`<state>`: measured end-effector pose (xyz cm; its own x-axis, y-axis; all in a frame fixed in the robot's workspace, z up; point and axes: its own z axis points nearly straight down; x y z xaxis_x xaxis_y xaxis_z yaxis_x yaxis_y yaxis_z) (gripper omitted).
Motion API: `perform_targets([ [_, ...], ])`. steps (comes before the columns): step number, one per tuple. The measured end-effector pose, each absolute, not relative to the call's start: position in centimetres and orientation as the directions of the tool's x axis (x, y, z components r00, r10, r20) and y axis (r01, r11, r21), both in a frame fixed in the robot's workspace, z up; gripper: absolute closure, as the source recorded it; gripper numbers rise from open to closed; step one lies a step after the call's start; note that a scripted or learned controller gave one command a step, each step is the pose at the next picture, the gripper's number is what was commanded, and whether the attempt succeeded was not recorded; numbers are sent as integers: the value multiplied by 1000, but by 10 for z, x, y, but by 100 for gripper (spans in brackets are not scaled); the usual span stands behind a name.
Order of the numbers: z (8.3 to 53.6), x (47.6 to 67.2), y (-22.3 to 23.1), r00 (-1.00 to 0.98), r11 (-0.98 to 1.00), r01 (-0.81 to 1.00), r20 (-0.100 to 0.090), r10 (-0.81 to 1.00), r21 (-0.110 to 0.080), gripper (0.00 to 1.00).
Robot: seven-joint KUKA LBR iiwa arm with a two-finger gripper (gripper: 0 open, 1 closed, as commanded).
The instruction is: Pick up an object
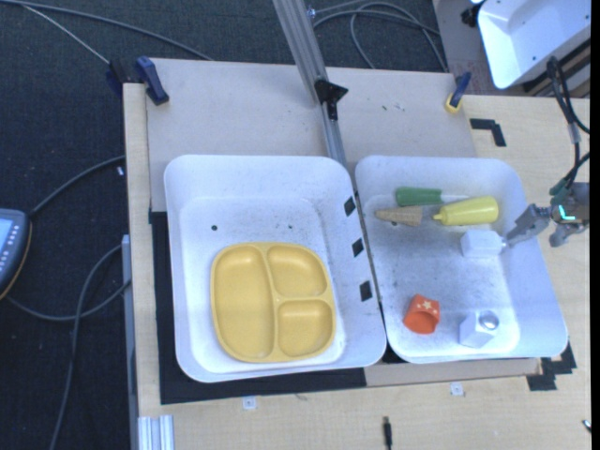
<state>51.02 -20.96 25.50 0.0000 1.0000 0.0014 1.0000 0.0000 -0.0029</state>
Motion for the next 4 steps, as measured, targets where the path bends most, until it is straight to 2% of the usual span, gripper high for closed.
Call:
perform_targets([
  [1,256,511,-210,0,0,1000,1,1000,-1,0],
  [3,134,518,-197,0,0,1000,4,1000,-8,0],
  [4,85,519,-196,0,0,1000,2,1000,0,0],
])
